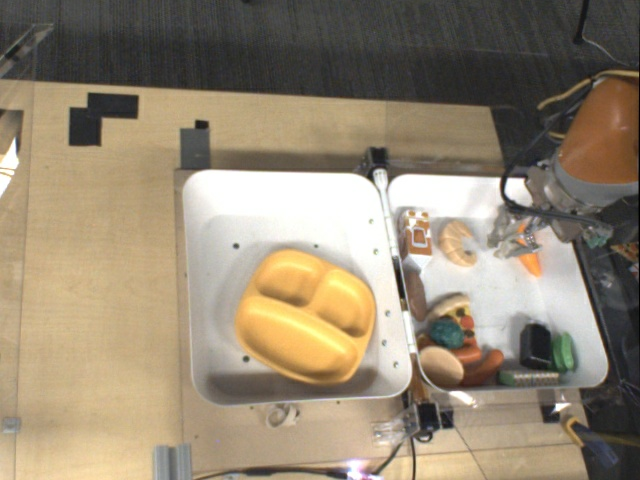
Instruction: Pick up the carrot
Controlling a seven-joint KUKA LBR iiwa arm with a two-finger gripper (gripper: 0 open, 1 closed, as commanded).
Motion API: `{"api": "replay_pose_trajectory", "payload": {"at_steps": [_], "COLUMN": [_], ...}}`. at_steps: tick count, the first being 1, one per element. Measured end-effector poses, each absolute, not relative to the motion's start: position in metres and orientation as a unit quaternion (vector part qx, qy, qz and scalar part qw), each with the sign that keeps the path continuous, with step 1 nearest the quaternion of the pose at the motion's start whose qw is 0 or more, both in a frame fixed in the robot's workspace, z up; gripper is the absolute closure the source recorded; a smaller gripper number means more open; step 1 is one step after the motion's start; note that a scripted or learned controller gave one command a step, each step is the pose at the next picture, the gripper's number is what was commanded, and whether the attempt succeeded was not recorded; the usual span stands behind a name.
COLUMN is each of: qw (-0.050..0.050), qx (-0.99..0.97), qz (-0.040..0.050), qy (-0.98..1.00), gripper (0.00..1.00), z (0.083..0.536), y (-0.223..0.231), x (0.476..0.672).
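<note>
The carrot [531, 261] is a small orange piece in the far right part of the right bin [590, 368]. Its upper end is tucked under the tip of my gripper [517, 238], which reaches down into the bin from the right. The grey arm with its orange band [603, 133] hangs above the bin's far right corner. The gripper's metal parts cover where they meet the carrot, so a hold on it cannot be made out.
A big yellow lumpy object [305, 313] lies in the left bin [215, 213]. The right bin holds an orange-and-white pack [417, 233], a tan shell-like piece [460, 243], a pile of toy foods [455, 343], a black block [537, 345] and a green piece [566, 351].
</note>
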State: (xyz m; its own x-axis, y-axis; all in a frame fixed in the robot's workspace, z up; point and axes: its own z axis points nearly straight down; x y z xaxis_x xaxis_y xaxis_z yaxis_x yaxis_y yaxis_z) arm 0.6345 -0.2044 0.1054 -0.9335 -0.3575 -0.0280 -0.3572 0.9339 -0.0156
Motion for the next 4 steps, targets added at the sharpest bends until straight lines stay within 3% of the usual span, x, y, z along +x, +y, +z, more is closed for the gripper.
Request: {"api": "replay_pose_trajectory", "payload": {"at_steps": [1, 2, 3, 4], "qw": [0.015, 0.011, 0.018, 0.017], "qx": [-0.182, -0.237, -0.238, -0.238], "qz": [-0.0048, -0.0061, -0.0094, -0.0088], "qy": [0.983, 0.971, 0.971, 0.971], "gripper": [0.0, 0.0, 1.0, 0.0], "z": [0.105, 0.094, 0.11, 0.109], "y": [-0.204, -0.207, -0.206, -0.206], "x": [0.634, 0.642, 0.646, 0.646]}}
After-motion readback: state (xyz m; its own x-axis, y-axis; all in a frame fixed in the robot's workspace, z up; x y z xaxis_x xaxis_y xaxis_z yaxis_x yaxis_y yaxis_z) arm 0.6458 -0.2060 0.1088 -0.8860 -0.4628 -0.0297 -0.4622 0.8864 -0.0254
